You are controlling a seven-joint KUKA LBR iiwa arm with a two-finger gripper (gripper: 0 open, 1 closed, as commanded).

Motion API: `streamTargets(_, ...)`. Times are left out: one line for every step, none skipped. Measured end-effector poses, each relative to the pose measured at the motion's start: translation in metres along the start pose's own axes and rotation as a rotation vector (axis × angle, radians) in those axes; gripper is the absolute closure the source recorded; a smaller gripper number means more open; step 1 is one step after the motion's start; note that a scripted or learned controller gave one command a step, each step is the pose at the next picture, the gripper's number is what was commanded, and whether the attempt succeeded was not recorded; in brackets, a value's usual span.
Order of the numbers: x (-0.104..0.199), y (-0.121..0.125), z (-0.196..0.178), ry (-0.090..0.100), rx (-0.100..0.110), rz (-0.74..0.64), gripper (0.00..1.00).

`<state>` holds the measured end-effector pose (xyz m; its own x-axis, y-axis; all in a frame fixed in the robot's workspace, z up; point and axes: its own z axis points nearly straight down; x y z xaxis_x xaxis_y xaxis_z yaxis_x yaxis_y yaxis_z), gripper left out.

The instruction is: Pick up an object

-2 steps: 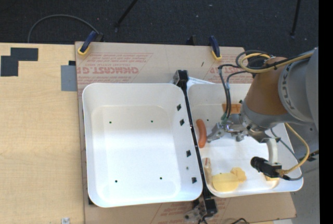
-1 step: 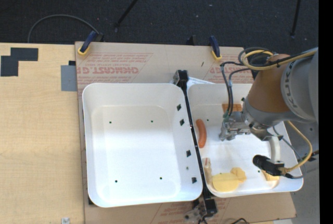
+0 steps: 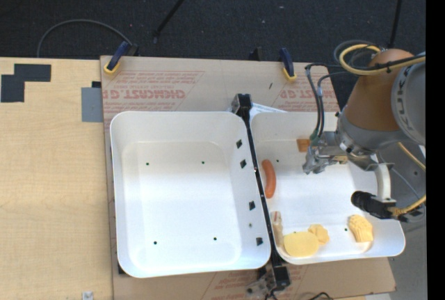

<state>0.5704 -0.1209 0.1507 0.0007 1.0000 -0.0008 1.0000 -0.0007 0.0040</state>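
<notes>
a pale wooden worktop [image 3: 49,187] carries a brown cardboard sheet [image 3: 174,86] printed in red with mirrored lettering that cannot be read with confidence, pinned at its far edge by two blue-and-yellow clamps [image 3: 118,58]. on the sheet sit two shallow white plastic bins side by side: the left bin [image 3: 125,152], and the right bin [image 3: 389,243], joined along a black divider strip [image 3: 252,173] that runs between them. the grey arm with its orange band [image 3: 379,100] reaches in over the right bin from the right, cables looping off it, and partly covers that bin's far right side. its tool [image 3: 316,161] hangs low over the upper middle of the right bin; whether its fingers are wide or narrow cannot be told from this angle, and nothing is seen between them. five small objects lie in the right bin. a flat pale yellow rounded piece [image 3: 300,244] rests at the near edge, touching a smaller yellow lumpy piece [image 3: 319,232] on its right. a ridged yellow corn-like piece [image 3: 360,227] lies near the near right corner, just beside a black part of the arm. an orange-red oblong piece [image 3: 269,179] lies against the divider, left of the tool. a small orange block [image 3: 302,145] sits just beside the tool, on its far left side.
</notes>
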Motion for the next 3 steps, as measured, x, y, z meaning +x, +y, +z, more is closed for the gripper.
streamTargets(0.008,-0.002,-0.058,0.000,-0.001,-0.001,1.00)
streamTargets(0.007,-0.001,-0.101,0.000,0.000,0.000,1.00)
streamTargets(0.052,-0.005,-0.104,0.002,0.004,-0.004,1.00)
